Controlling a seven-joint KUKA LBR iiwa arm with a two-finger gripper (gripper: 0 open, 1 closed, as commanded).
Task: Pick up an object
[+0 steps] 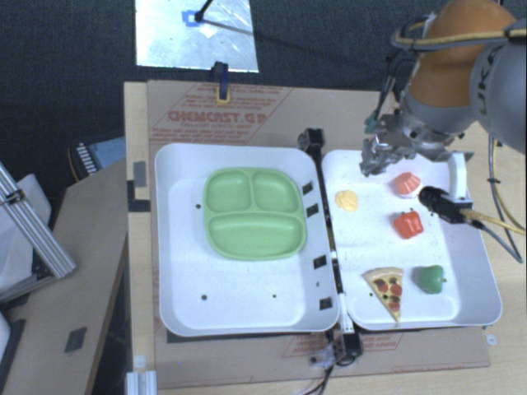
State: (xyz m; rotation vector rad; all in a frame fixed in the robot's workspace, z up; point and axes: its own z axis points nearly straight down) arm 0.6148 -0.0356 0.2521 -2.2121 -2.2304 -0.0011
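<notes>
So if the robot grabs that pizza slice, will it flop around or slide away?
The pizza slice looks like a moulded toy, so it probably stays stiff. It lies flat in the right bin, so it shouldn't roll, though its low profile may make gripping hard. It might slide on the smooth white floor if pushed.

Arm (461, 64) overhangs right bin (478, 303) top; front open.

Your arm (461, 48) comes in from the right, grey with the orange band high up, wrist bent steeply down. Your gripper (372, 164) points downward at the far left end of the arm, low over the surface.
</notes>
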